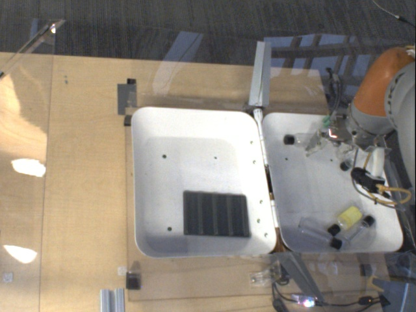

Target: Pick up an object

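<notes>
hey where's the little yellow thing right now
In the camera view, the small yellow block lies in the right white bin, near its lower right corner, among clear tubes with black caps. The gripper is toward the bin's upper edge.

Place: you're looking at a robotics lab.
Evidence: pale wooden worktop (78,194), two white bins (146,194) mid-worktop, metal brackets (127,96), loose cables (370,184) at right edge.
</notes>
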`<move>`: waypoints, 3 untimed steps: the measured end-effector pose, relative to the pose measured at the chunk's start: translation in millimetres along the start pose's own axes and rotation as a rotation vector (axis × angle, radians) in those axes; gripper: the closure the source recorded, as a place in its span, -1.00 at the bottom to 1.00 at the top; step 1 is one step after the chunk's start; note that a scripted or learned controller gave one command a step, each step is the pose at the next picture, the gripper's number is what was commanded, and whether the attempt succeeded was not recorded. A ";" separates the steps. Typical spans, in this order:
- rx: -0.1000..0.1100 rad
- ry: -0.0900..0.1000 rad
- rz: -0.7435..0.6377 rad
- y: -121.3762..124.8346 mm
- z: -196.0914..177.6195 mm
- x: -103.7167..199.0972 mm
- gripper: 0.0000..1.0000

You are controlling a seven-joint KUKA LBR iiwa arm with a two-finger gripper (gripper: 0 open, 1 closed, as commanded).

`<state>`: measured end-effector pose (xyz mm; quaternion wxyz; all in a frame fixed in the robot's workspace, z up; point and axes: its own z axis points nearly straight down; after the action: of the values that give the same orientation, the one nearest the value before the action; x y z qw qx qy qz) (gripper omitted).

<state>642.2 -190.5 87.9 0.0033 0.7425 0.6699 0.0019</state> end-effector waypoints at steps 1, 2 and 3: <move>0.044 0.005 -0.091 20.5 1.2 -3.9 -1.00; 0.038 0.007 -0.170 22.3 1.6 -7.3 -1.00; 0.031 0.004 -0.231 23.4 1.7 -8.2 -1.00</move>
<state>664.6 -201.0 86.3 -0.0094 0.6601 0.7511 -0.0073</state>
